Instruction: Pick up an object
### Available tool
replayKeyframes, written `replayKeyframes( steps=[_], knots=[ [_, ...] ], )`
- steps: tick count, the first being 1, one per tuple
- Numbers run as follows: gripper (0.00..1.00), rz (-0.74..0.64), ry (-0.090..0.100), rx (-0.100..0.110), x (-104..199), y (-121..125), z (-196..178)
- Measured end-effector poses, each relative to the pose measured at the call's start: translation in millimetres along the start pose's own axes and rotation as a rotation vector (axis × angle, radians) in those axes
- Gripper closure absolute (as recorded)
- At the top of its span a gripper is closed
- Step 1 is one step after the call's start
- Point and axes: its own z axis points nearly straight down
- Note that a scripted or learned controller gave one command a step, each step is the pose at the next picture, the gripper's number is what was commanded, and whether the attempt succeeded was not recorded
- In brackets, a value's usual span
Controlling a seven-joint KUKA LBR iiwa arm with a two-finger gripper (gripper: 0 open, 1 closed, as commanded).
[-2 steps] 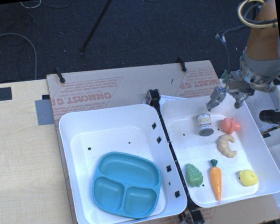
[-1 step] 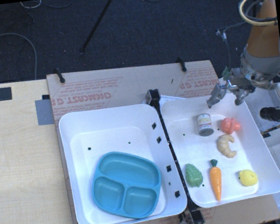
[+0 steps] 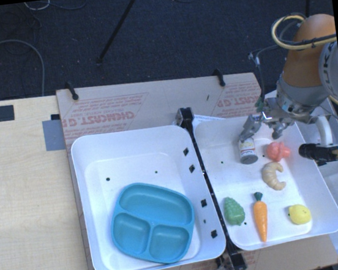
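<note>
The right bin (image 3: 325,194) holds several small things: a little jar with a label (image 3: 247,150), a pink lump (image 3: 277,150), a tan croissant (image 3: 274,175), a green leafy piece (image 3: 233,210), an orange carrot (image 3: 260,215) and a yellow lemon (image 3: 299,213). My gripper (image 3: 263,129) hangs over the far part of this bin, open, its fingers spread with nothing between them. One finger (image 3: 248,129) sits just above the jar, the other (image 3: 277,128) just above the pink lump.
A blue divided plate (image 3: 152,222) lies in the left bin (image 3: 93,172). A black divider (image 3: 200,176) runs between the bins. Cardboard (image 3: 128,109) lies behind them. A black part (image 3: 319,152) juts in at the right bin's right rim.
</note>
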Motion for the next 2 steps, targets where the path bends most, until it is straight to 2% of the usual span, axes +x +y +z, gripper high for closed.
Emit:
replayKeyframes(
  steps=[1,2],
  knots=[
    [0.0,0.001,0.0,0.0,-1,-3,63],
    [0.0,0.0,-0.001,-0.002,1,-3,92]
  ],
)
